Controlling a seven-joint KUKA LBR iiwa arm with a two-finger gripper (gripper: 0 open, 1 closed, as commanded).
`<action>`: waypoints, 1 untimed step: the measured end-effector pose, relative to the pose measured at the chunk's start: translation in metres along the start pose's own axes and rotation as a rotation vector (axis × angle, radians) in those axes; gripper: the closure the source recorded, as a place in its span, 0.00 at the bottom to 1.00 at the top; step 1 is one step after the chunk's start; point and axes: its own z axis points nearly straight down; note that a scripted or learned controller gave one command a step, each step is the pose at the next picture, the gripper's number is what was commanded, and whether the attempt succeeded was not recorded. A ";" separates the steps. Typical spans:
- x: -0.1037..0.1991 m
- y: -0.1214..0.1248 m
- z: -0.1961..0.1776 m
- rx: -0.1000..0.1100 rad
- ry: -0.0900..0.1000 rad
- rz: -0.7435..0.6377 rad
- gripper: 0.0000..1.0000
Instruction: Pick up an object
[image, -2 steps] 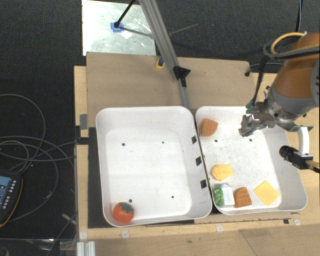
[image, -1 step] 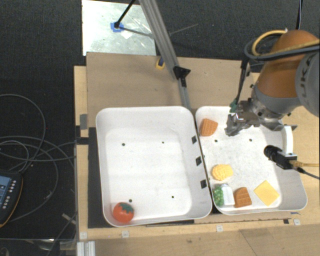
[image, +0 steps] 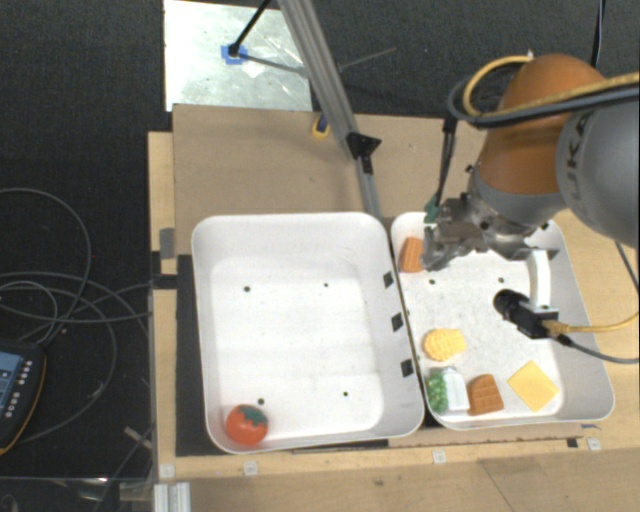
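My gripper (image: 437, 256) hangs over the far left part of the right bin (image: 590, 385), right beside an orange-brown block (image: 410, 254) that lies against the bin's left wall. Whether the block is between the fingers is hidden by the hand. Nearer the front of that bin lie a yellow waffle-like piece (image: 443, 345), a green and white item (image: 441, 388), a brown ridged piece (image: 484, 394) and a yellow cheese-like square (image: 533, 385). A red tomato (image: 246, 424) rests in the front left corner of the left bin (image: 290, 235).
A black cylinder with a cable (image: 520, 312) sticks out from the arm above the right bin's middle. A grey pole (image: 335, 95) slants across the back of the bench. Cables and a pendant (image: 15, 385) lie on the floor at the left.
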 end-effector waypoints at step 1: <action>0.049 0.000 -0.004 0.001 0.000 0.000 1.00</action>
